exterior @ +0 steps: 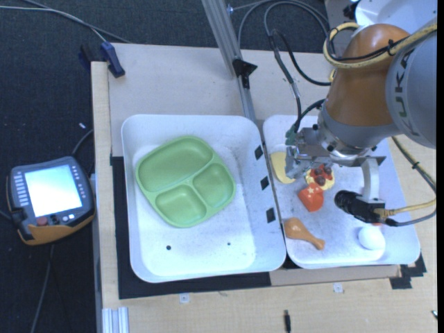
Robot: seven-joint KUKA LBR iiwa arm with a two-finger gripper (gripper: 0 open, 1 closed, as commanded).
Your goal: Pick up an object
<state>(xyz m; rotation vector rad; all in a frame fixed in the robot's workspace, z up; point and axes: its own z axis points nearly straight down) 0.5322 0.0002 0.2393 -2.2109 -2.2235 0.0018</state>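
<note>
Starting at the claw (307, 165): low in the right bin (399, 182), toward its left half, under the grey arm (423, 96) with the orange band (361, 75). Cannot tell whether wide or narrow. Just left of the claw, a pale yellow piece (279, 166), flat on the bin floor beside the left wall. Right under the claw and a little to its right, a small yellow-and-red toy (322, 178), touching it or nearly so; cannot say which. Just below that, toward the camera, a red-orange toy (312, 198), close against the yellow-and-red one. Nearer still, a tan drumstick-shaped toy (304, 232) on its side, thick end to the left, thin end to the right. Off to the right, near the bin's front corner, a white egg (371, 238), well apart from the claw.

Further out, across the two touching walls, the left bin (159, 255), with a green divided plate (184, 181) in its middle, three compartments, turned at a slant. Black tape marks (263, 182) along that bin's right rim. Behind the bins, a slanted metal post (218, 19) above the bench (173, 75), and a blue clamp (111, 57) at the bench's far left corner. Left of the bench, down on the dark floor, a handheld control screen (48, 196) with a lit display and an orange casing.
</note>
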